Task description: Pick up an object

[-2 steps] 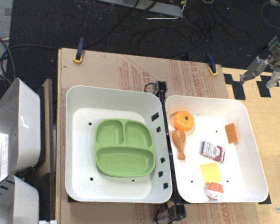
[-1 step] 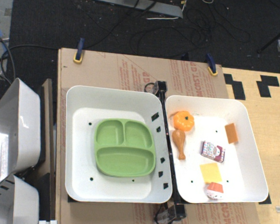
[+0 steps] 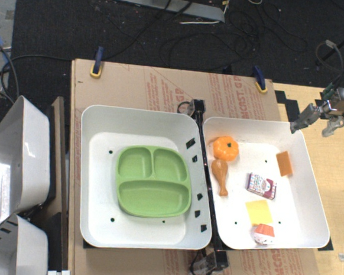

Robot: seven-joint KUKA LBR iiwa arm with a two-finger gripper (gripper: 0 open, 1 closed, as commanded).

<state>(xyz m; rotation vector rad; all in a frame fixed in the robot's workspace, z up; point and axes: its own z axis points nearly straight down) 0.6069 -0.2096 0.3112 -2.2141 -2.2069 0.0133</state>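
Hovering at two o'clock off the right bin (image 3: 311, 174), end effector (image 3: 317, 118) spread open, gripping nothing. Sitting inside that bin: pumpkin (image 3: 225, 148) at eleven o'clock, drumstick (image 3: 220, 175) just below, touching it; pouch (image 3: 260, 185) central. Resting in left bin (image 3: 93, 157): green plate (image 3: 154, 182).

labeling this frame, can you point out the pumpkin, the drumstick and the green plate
pumpkin (image 3: 225, 149), camera view, middle of its orange body
drumstick (image 3: 220, 170), camera view, thick meaty end
green plate (image 3: 153, 199), camera view, floor of its large compartment
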